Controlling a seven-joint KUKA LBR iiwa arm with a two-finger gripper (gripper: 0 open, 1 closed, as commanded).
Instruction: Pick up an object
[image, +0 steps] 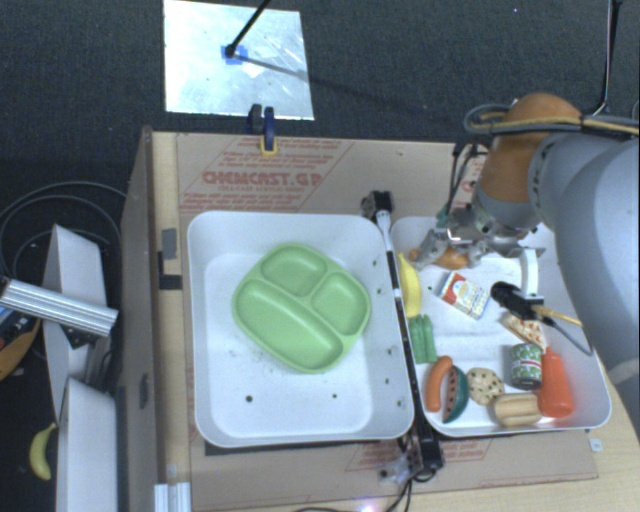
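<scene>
Two white bins (215, 330): green tray (301, 306) (left), toys (490, 385) right.

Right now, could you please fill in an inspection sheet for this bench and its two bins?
Surface: cardboard-lined bench bearing the left bin and the right bin side by side.
Job's things: right bin holds toy food: banana, carton, green pods, hot dog, cookie, can, carrot, bread roll.
Clutter: green divided plate in the left bin.
Grippers: gripper low over the right bin's far end; nothing seen between its fingers.
Cables: black cables left of the bench.
Surroundings: dark carpet; shiny sheet beyond the bench.
</scene>
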